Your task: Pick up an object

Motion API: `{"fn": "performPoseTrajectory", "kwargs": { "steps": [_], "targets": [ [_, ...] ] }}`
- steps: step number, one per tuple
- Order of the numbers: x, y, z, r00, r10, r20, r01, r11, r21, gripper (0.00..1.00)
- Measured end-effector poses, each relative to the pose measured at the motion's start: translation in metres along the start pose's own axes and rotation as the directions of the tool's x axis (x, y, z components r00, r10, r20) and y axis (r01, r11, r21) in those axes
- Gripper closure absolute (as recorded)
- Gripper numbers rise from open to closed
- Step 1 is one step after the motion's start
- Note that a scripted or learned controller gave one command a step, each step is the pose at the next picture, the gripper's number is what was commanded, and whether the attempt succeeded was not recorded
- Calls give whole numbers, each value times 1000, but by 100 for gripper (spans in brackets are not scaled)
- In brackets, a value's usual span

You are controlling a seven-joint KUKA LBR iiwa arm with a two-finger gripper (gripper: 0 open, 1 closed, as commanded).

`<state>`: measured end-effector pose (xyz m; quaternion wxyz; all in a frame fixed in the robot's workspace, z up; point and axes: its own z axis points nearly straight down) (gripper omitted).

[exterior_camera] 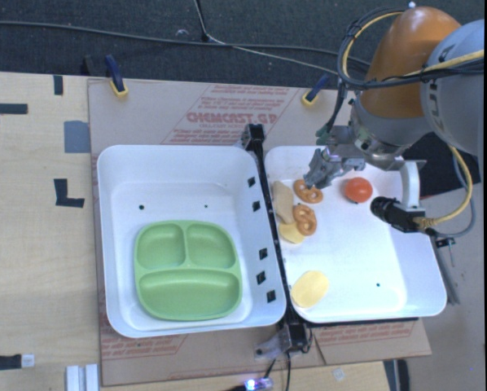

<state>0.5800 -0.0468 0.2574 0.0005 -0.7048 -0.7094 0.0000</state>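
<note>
So there are two white bins side by side on a cardboard sheet. The left bin (113,218) has a green divided plate (188,269) sitting flat in it, three compartments, nothing else around it. The right bin (406,292) is where the action is.

The arm (414,63) comes in from the right, and its gripper (318,176) hangs low over the far left part of the right bin, right above a small orange pretzel (308,192). Honestly I can't tell from here whether it's got anything; the tip is just a dark grey lump against the white and the pretzel looks like it's lying on the bin floor just below it, maybe touching.

The other bits: a second pretzel (304,219) a little nearer to me, sitting against a pale yellow banana-ish piece (286,213). That banana piece is the only thing with a real long axis. It runs roughly parallel to the divider between the bins, one end pointing toward the far side, the other toward me, hugging the left wall. The pretzels are roundish, so no real direction to them.

A red tomato (358,189) sits just to the right of the gripper, apart from it. A pale yellow round piece (309,288) lies near the front left of the right bin, well apart from the rest.
</note>
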Motion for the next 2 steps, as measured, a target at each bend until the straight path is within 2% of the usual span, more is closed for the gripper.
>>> {"fn": "performPoseTrajectory", "kwargs": {
  "steps": [1, 2],
  "targets": [
    [58, -2, 18, 1000, 0, 0, 0, 1000, 2, 100],
    [115, -2, 17, 1000, -1, 0, 1, 1000, 1, 100]
  ]
}}
